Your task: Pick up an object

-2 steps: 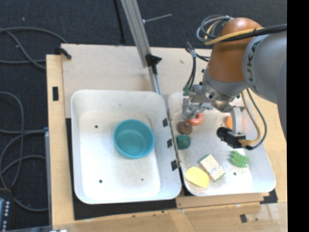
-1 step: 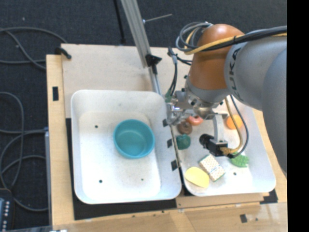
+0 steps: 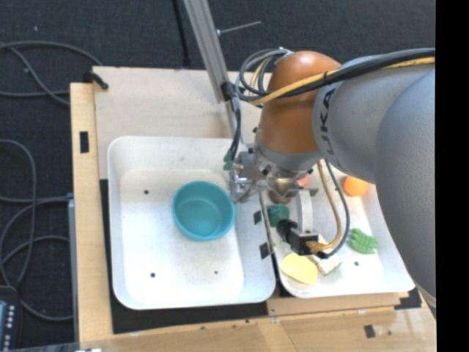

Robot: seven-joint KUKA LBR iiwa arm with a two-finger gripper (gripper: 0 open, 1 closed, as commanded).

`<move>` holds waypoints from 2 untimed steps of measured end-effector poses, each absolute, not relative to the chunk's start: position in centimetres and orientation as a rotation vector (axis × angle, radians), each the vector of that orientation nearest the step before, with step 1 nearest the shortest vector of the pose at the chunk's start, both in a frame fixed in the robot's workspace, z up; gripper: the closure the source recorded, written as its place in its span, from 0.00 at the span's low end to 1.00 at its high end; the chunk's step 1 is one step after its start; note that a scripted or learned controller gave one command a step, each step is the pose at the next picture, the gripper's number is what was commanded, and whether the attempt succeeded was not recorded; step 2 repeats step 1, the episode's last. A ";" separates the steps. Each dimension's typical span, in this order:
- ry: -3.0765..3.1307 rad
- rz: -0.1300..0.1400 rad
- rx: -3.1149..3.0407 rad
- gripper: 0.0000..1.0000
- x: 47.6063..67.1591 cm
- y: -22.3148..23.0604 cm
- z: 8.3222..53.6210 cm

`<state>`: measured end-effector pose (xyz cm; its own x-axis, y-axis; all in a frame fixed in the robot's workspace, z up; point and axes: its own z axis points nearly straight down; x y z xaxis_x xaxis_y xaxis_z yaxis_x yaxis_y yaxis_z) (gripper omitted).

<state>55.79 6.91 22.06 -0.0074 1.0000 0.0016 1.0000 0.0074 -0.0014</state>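
Hanging over the divide between bins, gripper [image 3: 256, 185] has the bowl [image 3: 203, 210] just beside it on the left-bin side; finger state can't tell.

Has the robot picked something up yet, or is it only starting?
Nothing looks picked up yet. The teal bowl sits in the left bin, and the yellow piece, green toy and orange ball lie in the right bin. The end effector hangs over the divide between bins, its grip unclear. Grasping and lifting remain.
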 end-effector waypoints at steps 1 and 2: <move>-2.223 -0.003 -2.218 0.00 55.9 6.7 22.1; -2.223 -0.003 -2.218 0.00 55.9 6.7 22.1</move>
